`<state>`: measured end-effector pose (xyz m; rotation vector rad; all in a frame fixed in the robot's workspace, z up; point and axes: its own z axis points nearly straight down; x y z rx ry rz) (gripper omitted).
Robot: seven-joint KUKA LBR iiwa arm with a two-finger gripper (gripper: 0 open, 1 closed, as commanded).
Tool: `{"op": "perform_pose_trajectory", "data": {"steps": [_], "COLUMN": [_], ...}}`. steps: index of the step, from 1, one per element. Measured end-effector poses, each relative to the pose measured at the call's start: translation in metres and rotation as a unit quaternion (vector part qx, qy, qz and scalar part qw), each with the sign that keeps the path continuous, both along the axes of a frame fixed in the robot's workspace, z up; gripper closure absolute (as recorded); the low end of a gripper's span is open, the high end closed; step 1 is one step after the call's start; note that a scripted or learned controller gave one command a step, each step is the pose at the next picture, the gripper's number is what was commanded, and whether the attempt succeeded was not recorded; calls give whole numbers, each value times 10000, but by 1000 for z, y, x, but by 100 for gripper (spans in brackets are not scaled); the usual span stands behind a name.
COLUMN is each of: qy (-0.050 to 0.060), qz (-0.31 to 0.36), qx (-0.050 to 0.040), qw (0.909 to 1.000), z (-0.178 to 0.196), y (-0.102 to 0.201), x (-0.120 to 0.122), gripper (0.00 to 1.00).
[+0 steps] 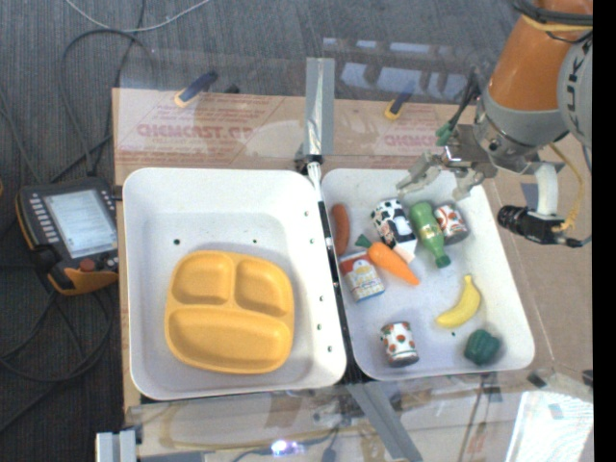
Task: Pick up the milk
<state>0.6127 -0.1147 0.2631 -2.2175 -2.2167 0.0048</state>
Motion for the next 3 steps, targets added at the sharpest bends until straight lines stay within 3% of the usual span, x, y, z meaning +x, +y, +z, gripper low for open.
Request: {"op": "perform_pose_trajectory", "data": {"steps": [1,2,3], "qy": [-7,15,-26], "qz": [538,526,555], "qx": [-8,26,2], "qw": [9986,9986,9985], "z": [-161,-157,-72], "y": [-27,-25,41], "x": [30,30,2], "gripper": [0,100,100]}}
